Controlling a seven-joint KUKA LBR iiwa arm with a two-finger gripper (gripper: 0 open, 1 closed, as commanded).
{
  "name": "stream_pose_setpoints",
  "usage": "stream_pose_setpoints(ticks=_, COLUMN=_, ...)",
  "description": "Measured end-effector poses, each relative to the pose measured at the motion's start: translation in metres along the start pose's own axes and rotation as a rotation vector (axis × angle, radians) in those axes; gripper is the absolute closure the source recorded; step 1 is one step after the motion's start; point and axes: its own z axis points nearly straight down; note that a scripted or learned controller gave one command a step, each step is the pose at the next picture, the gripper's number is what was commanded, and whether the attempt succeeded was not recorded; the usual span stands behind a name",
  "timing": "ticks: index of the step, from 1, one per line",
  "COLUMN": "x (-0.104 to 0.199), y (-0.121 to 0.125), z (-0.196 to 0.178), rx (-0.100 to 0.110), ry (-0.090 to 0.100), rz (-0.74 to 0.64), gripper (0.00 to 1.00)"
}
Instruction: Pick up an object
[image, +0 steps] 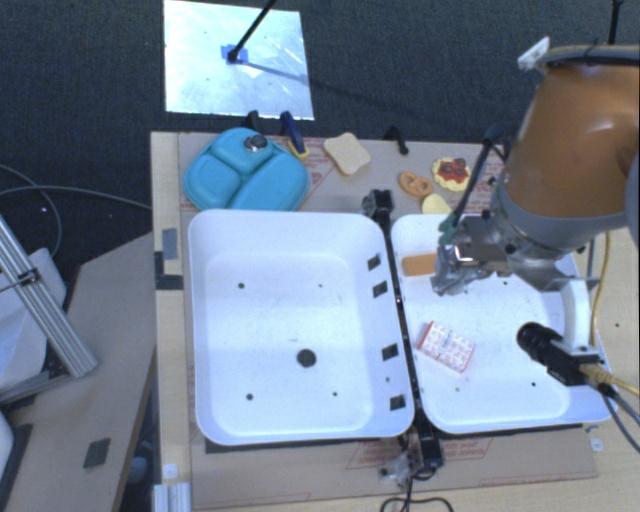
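Your end effector (452, 272) hangs low over the upper left part of the right bin (500, 405), and from this slanted view you cannot tell whether it is spread or pressed together; nothing shows as held in it. The nearest candidate is the orange block (419, 265), lying flat on the bin floor just beside the end effector, on the side toward the divider between the bins. A red-and-white packet (445, 346) lies lower in the same bin, apart from the block and with open floor around it. If you go for the block, my judgement is that the tool sits a little off to one side of it, so centre over the block before you descend instead of closing where you are. Line the closing direction across the block's short side, since the long side looks too wide to span comfortably. Watch the bin wall and divider: the block is near them, and a descent that drifts that way could catch the rim. Go down until you are level with the block's sides, close firmly, then lift straight up and check that the block comes with you. If it slips away, the packet is the roomier second choice, though it looks thin and flat and may be hard to get under. The small dark disc (306, 357) in the left bin (260, 245) is well apart and not worth the reach.
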Motion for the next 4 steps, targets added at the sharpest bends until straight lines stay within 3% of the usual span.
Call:
stream_pose_setpoints(ticks=1, x=0.036, y=0.000, z=-0.024, rx=0.000, ry=0.000, rz=0.000, gripper=1.00)
stream_pose_setpoints(ticks=2, x=0.024, y=0.000, z=-0.041, rx=0.000, ry=-0.001, rz=0.007, gripper=1.00)
stream_pose_setpoints(ticks=3, x=0.046, y=0.001, z=-0.190, rx=-0.016, ry=0.003, rz=0.001, gripper=1.00)
stream_pose_setpoints(ticks=4, x=0.105, y=0.017, z=-0.113, rx=0.009, ry=-0.002, rz=-0.001, gripper=1.00)
